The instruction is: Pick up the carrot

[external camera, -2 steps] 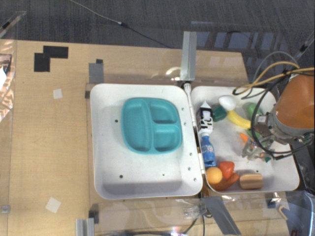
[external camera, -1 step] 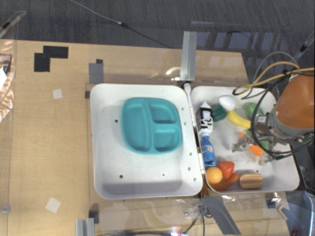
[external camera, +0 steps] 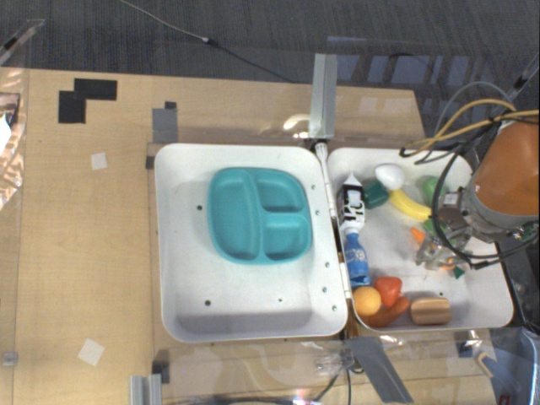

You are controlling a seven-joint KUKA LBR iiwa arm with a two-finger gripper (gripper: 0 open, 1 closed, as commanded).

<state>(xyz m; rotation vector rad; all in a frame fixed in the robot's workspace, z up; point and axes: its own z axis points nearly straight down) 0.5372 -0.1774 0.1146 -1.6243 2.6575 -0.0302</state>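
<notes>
Carrot, small, orange, beside gripper

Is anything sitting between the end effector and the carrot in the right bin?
Nothing visible does. The end effector hangs directly beside the carrot, whose orange end shows at its left. The banana lies farther up the view and the red pepper lower left, both clear of the gap.

The arm is grey with an orange band, yellow and black cables, perhaps metallic gripper.
</notes>
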